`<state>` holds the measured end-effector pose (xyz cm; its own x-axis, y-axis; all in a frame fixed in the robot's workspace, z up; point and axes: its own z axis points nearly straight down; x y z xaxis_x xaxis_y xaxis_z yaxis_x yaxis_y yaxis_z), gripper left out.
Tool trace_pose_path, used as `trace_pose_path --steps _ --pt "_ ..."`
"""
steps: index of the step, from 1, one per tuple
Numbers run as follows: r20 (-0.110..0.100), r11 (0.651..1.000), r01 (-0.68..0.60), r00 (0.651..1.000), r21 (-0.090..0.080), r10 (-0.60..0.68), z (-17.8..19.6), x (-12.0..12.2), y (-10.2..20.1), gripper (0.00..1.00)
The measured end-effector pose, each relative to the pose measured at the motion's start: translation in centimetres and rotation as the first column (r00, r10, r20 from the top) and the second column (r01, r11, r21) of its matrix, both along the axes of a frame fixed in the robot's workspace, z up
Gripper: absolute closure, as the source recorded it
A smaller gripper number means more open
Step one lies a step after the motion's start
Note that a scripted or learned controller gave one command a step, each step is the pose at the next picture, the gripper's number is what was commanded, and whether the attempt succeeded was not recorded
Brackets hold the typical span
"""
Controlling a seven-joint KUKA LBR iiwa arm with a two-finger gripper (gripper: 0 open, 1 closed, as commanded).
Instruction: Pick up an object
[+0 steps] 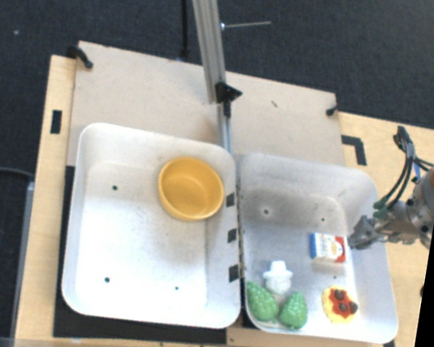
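Gripper (363, 234): grey metal, poised over the right rim of the right bin (298, 178), just beside the small carton (326, 247); whether it is parted or closed cannot be told, and nothing is seen held in it.

Contents, listed nearest to farthest, placed relative to the carton:
- Two green lumps (277, 306), knobbly, soft-looking, nearer and to its left, against the bin's near wall.
- Yellow piece with red and dark markings (340, 304), flat, nearer and slightly right.
- White figure (278, 276), rounded, glossy, nearer-left, touching the green lumps.
- Carton: boxy, white, red and blue print, likeliest pick target.
- Yellow bowl (191, 188), smooth plastic, round, well to the left, in the left bin (103, 215).

Risk: so close to the rim, a descent may strike the bin wall, or nudge the carton aside, since its smooth faces could slip.

Surface (132, 88): pale wood board.
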<state>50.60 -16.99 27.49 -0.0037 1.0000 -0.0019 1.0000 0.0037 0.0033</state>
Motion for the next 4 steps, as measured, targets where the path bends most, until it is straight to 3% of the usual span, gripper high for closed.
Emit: trace_pose_path --steps 2,4 --pt "-0.002 1.0 0.001 1.0 0.002 -0.001 0.5 2.3 10.6 1.0" --pt "-0.003 1.0 -0.002 1.0 0.001 0.002 -1.9 4.4 21.5 1.0"
